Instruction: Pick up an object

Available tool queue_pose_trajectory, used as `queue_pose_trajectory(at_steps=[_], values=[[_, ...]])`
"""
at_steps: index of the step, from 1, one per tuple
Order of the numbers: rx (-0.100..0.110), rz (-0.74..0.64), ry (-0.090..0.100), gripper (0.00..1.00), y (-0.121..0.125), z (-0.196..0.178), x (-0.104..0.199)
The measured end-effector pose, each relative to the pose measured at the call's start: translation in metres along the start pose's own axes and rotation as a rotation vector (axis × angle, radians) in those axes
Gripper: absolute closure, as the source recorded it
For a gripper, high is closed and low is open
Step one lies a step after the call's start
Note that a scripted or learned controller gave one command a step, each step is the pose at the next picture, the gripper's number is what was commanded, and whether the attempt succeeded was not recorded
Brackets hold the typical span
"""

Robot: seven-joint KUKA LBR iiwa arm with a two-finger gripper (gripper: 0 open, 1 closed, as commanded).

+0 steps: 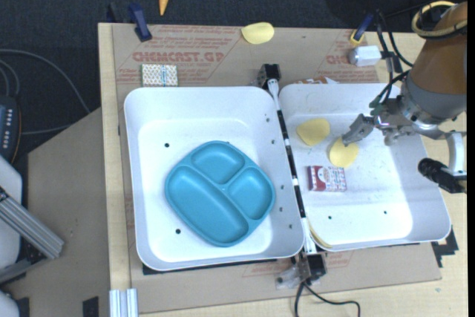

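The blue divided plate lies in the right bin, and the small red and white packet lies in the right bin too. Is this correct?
Not quite. The blue divided plate lies in the left bin, as the camera view shows. The small red and white packet does lie in the right bin.

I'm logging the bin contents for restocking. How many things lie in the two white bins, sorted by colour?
Blue: 1, the divided plate in the left bin.
Yellow: 2, round pieces in the right bin.
Red and white: 1, the small packet in the right bin.
Total: 4
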State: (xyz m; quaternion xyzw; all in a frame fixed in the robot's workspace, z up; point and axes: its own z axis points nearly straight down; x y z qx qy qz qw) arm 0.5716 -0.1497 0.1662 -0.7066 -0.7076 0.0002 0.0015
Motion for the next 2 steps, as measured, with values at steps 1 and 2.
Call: queue_pose_trajectory(at_steps=[1, 2], values=[[0.0, 0.001, -0.001, 0.0, 0.012, 0.082, 0.019], [-0.003, 0.001, -0.002, 1.0, 0.013, 0.072, 0.019]])
